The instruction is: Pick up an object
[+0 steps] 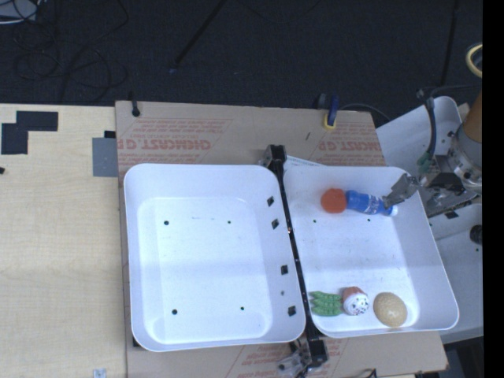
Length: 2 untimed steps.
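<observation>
The right bin holds several objects. An orange ball lies near its far wall, touching a small blue bottle-like object that lies on its side to the right. Along the near wall sit a green toy, a white ball with red spots and a tan egg-shaped object. My gripper reaches in over the right rim, slanted down to the left, with its tip at the right end of the blue object. Nothing visibly hangs from it.
The left bin stands beside the right one, with a black divider between them. Both rest on a cardboard sheet on the wooden bench. White equipment and cables sit at the right by the arm.
</observation>
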Each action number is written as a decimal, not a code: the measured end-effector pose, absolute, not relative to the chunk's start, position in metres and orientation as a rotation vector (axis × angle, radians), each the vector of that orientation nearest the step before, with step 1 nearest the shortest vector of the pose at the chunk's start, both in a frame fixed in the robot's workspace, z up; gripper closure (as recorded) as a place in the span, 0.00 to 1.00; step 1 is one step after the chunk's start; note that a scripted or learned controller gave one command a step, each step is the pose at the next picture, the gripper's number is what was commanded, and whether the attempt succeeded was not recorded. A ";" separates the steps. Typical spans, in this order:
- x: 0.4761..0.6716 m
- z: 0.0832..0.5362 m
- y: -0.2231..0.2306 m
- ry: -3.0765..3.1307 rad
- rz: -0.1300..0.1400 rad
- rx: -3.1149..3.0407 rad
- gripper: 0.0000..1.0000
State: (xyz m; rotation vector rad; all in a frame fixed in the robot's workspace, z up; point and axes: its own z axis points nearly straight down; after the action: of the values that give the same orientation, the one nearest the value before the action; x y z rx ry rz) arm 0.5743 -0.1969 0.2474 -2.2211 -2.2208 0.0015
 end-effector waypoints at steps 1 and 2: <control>0.574 0.257 -0.197 -2.222 0.002 -2.219 1.00; 0.507 0.298 -0.214 -2.218 0.002 -2.221 1.00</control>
State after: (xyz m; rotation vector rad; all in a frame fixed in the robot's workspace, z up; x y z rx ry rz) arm 0.5073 -0.2137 0.2980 -2.2207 -2.2176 0.0021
